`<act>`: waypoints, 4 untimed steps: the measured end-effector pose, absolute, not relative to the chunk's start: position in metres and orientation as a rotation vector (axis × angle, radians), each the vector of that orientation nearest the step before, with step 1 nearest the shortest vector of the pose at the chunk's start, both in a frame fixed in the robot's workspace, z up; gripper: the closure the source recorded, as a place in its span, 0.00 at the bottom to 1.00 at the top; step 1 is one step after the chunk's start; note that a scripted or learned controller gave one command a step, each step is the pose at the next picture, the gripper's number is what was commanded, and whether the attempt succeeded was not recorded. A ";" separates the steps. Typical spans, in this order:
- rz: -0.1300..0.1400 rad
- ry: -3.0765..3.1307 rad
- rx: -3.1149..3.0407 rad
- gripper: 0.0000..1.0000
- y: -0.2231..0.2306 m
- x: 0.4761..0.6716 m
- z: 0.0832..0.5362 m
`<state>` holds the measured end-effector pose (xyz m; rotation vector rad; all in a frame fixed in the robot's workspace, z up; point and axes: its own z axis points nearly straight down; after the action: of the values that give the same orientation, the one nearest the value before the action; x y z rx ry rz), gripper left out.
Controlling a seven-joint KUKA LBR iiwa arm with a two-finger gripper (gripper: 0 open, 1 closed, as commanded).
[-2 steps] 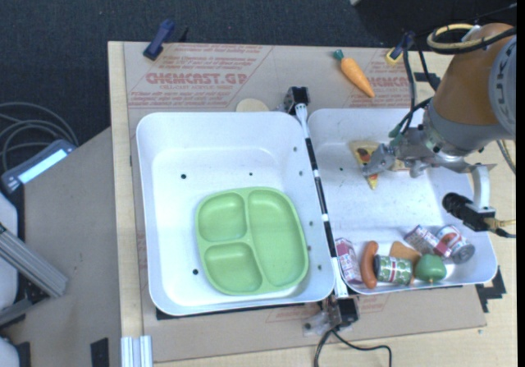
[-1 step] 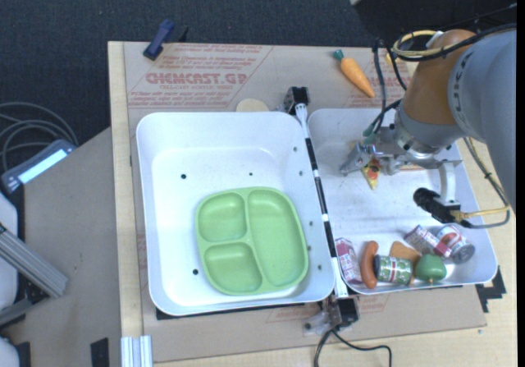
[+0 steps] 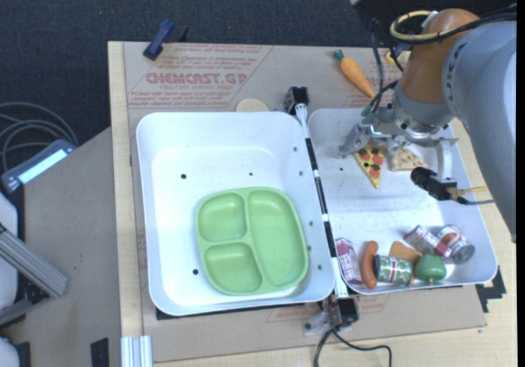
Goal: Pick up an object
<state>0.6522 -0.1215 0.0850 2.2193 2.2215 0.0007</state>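
**Camera view: end effector low over the pizza slice in the right bin**

Camera view has the grey arm with the orange band [image 3: 431, 53] reaching in from the right, and the end effector [image 3: 371, 137] sits low at the far end of the right white bin [image 3: 402, 217]. Whether it is spread or pressed together, I cannot tell from this angle. Just beneath and beside it lies a toy pizza slice with red toppings [image 3: 371, 164], its point aimed toward the near side, and a pale flat bread-like piece [image 3: 404, 161] rests just to the right of it.

Down in the near corner of that same bin there's a cluster: a red-and-white packet [image 3: 345, 259], an orange-red sausage shape [image 3: 369, 264], a green-labelled can [image 3: 394, 271], a green round fruit [image 3: 430, 268] and a small silver-and-red can [image 3: 449, 244].

Over in the left white bin [image 3: 164, 160], a light green divided plastic plate [image 3: 250, 239] lies flat. On the tabletop [image 3: 197, 78] behind the bins, a toy orange carrot [image 3: 355, 73] rests near the arm.
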 end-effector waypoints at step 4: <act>0.000 2.220 2.220 0.00 -0.103 0.637 0.137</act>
<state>0.6373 -0.1034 0.1372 2.2202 2.2201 0.0005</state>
